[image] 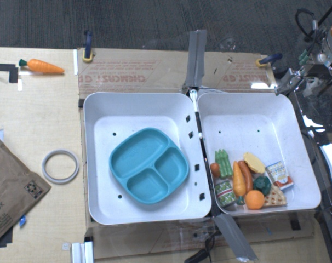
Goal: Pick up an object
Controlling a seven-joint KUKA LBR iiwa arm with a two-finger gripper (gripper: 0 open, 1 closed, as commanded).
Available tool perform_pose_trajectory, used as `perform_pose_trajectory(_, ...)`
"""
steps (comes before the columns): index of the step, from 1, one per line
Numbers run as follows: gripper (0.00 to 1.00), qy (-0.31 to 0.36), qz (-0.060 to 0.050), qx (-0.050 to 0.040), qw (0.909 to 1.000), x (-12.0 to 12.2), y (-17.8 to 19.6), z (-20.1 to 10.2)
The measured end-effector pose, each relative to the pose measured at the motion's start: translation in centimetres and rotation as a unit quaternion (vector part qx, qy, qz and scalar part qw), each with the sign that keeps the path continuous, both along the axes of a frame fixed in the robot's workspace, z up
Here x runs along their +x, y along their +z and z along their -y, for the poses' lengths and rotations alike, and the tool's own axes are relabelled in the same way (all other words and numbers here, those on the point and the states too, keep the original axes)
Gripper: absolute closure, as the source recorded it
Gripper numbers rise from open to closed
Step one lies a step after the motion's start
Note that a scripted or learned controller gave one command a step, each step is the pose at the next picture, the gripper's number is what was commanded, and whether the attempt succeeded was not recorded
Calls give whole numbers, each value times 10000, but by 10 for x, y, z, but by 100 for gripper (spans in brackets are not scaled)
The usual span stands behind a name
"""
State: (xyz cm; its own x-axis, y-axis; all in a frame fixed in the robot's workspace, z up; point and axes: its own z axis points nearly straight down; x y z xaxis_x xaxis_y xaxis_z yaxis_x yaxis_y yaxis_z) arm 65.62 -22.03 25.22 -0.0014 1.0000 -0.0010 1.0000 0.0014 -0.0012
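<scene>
My gripper [293, 81] sat just past the far right corner of the right bin [248, 99], above the rim and outside the bin, touching none of the objects. From this angle I couldn't tell whether I was open or closed, and nothing showed in my grasp. The pickable stuff was all bunched in the right bin's near right corner, well apart from me: green bean bundle [223, 163], sausage [245, 170] with a small carrot [238, 181] lying against it, yellow piece [254, 162], small carton [279, 175], dark green item [262, 184], orange [255, 200], waffle [274, 198] and a green packet [225, 192]. The far half of the right bin was bare floor. Left bin [136, 99] butted against the right bin's left wall and held a teal divided plate [149, 166]. Well left of the right bin, out on the bench: loose carrot [43, 66], tape ring [60, 166], cardboard box [10, 190].
</scene>
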Motion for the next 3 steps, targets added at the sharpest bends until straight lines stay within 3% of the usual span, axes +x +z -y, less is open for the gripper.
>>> perform_pose_trajectory(1,0,292,-4,3,9996,-70,-79,-3)
perform_pose_trajectory(2,0,-365,-33,63,9993,-132,-153,-6)
perform_pose_trajectory(3,0,-488,3,3,9988,-176,-161,-17)
